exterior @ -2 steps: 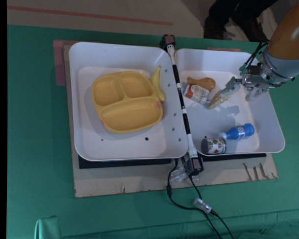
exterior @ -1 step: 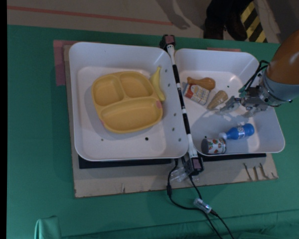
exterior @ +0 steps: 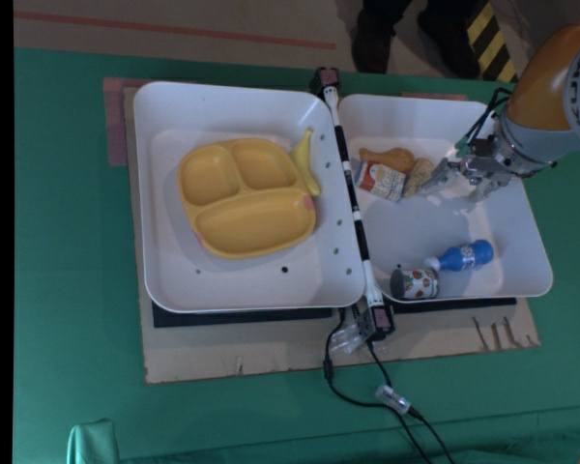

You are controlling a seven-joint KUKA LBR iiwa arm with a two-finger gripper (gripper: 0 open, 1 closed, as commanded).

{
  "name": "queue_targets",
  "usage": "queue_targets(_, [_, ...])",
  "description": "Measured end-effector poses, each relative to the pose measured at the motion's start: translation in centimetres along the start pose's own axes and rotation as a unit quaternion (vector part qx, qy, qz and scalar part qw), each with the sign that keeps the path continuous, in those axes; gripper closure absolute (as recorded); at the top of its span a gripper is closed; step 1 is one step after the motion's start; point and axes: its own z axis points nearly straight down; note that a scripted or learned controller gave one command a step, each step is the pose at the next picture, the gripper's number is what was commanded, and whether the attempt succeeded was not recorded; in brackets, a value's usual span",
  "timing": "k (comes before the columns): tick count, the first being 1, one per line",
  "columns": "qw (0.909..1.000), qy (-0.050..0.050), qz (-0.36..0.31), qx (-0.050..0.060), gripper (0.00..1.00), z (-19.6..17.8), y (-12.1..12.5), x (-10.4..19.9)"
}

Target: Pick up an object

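Note:
My gripper (exterior: 458, 186) hangs over the upper part of the right bin (exterior: 522, 230), open, with nothing between its fingers. Its left finger (exterior: 434, 181) is close to a tan bread-like piece (exterior: 419, 174). Beside that piece lie a can with a red and white label (exterior: 379, 179) and an orange toy (exterior: 394, 157). A blue bottle (exterior: 464, 256) lies on its side near the bin's front. A small can (exterior: 414, 282) with a printed label lies at the front edge.
The left bin (exterior: 164, 259) holds a yellow divided plate (exterior: 246, 196) and a banana (exterior: 306, 160) at the plate's right. A black and white divider rail (exterior: 351, 211) runs between the bins. Cables (exterior: 367, 380) trail on the green bench in front.

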Motion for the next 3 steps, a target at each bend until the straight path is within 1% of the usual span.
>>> queue_targets(1, [1.0, 0.001, -0.001, 0.001, 0.0, 0.2, 6.2, 0.1])
queue_targets(2, [1.0, -0.005, 0.001, -0.007, 1.0, -1.7, 6.5, -0.2])
queue_targets(3, [0.9999, -0.005, 0.002, 0.016, 1.0, -0.1, 11.4, 3.7])
